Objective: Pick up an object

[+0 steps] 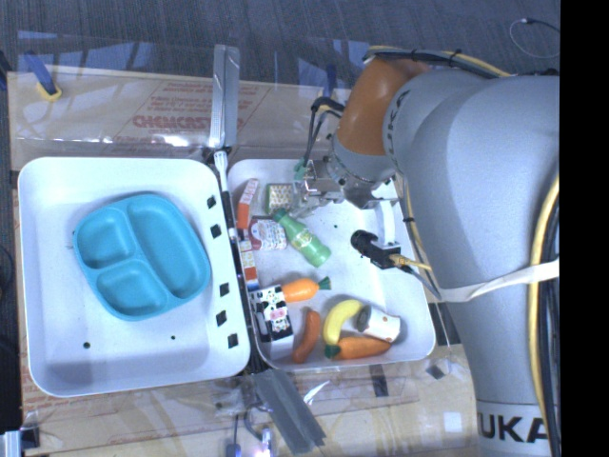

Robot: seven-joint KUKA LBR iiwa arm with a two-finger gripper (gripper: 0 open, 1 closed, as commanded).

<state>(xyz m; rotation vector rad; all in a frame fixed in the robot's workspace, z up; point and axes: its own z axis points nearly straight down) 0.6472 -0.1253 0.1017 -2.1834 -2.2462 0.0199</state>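
Note:
My gripper (307, 181) hangs low over the far end of the right bin (411, 298), under the orange wrist band. Right beside it on the left lies a small checkered box (280, 196). Just below it a green bottle (304, 240) lies slanted. Nothing can be made out in the gripper. Nearer the front of the bin lie a small carrot (301, 289), a banana (340, 319), a brown sausage (306, 335), a longer carrot (360, 348) and a white cup (383, 327) on its side.
The left bin (57, 350) bears a blue divided plate (141, 255). Along the right bin's left wall lie an orange packet (247, 201), a pink-white packet (268, 235), a thin red-blue stick (249, 267) and a black-white carton (275, 313). The bulky grey arm covers the right side.

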